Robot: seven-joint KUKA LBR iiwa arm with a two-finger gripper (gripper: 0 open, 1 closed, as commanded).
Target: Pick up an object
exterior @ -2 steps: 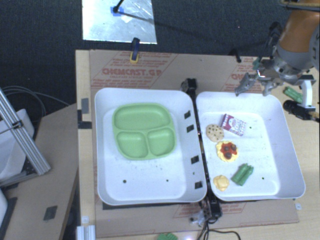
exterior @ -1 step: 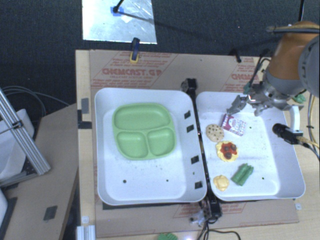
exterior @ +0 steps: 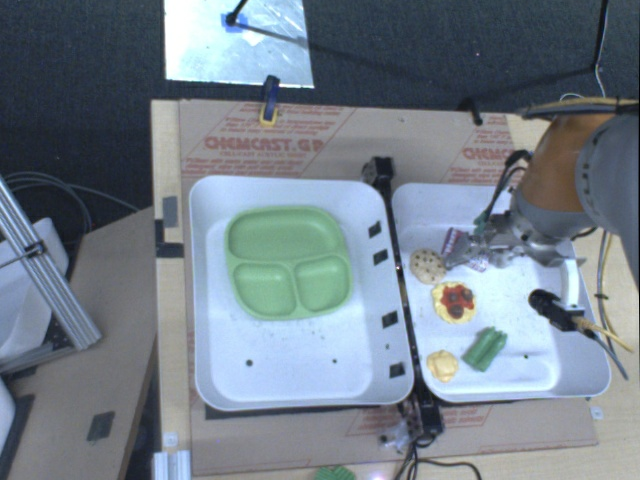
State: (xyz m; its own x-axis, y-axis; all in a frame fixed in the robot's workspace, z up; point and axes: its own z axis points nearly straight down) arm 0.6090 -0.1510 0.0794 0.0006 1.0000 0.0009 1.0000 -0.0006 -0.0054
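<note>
the grey metal hand [exterior: 468, 251] hangs low in the right shallow white bin [exterior: 570, 373], just beside a round tan speckled cookie [exterior: 427, 263]; whether it is open cannot be told.

The surface [exterior: 120, 268] carries a cardboard sheet [exterior: 330, 138] printed with red lettering. Two shallow white bins rest side by side on the cardboard: the left bin [exterior: 215, 368] and the right bin [exterior: 580, 368], apparently touching along their inner edges.
</note>
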